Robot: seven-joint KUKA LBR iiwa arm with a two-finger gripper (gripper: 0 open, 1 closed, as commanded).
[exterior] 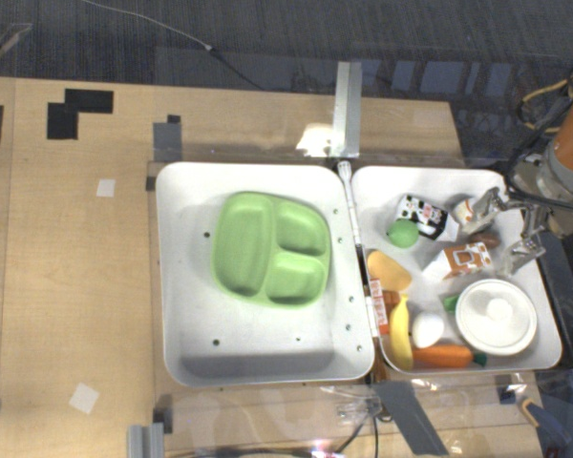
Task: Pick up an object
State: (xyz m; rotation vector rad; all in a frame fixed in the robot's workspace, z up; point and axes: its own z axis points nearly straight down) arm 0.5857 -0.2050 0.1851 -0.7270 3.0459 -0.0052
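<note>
1. The tool (512, 225) hung over the far right edge of the right bin (551, 346), at the end of the grey arm (568, 160) reaching in from the right. Two metal fingers pointed down and looked spread apart, with nothing seen between them.

2. No object had been lifted yet. The candidates all lay in the right bin, to the left of and below the tool: a small brown-and-white carton (466, 257) just beside it, a white bowl (497, 315) directly below it, and a black-and-white box (421, 215) and a green ball (402, 234) further left.

3. Crowding was the main risk. The carton sat close to the bowl's rim, so a closing finger could have landed on the rim and pushed the carton aside instead of pinching it.

4. The tool stood near the bin's right wall. A straight descent there could have struck the wall or met bare floor.

5. Further from the tool, a banana (398, 332), a white egg (427, 330) and a carrot (443, 356) lay packed together, so a grab there could have slipped off rounded surfaces.

6. The left bin (186, 351), well apart from the tool, held a green divided tray (270, 247), too broad for the fingers.
</note>
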